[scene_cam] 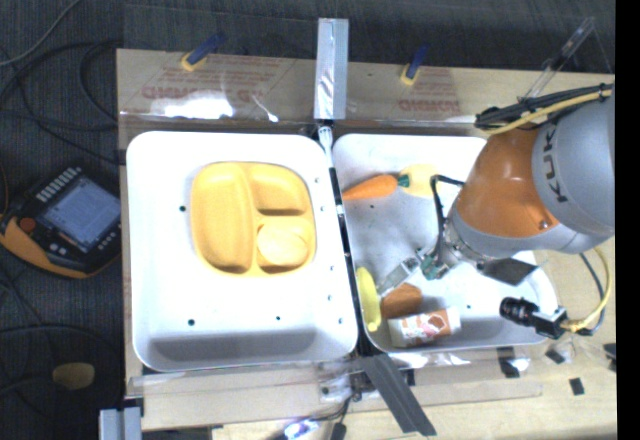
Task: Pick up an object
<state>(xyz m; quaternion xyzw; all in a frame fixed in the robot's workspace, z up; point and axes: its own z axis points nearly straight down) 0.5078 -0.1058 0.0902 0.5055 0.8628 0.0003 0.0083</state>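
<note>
My gripper (408,273) reaches down into the right bin (400,150), its tip just above a brown roll-shaped item (402,301). Below that lies a small white bottle with a red label (425,326). A yellow banana-like piece (368,296) leans by the bin's left wall. An orange carrot with a green top (372,188) lies at the bin's upper left. The orange band and grey wrist cover the bin's right part.
The left bin (150,228) holds a yellow divided tray (250,218). A metal bar (331,68) stands between the bins at the back. A handheld controller (62,221) lies on the floor at far left. Cables trail at the right.
</note>
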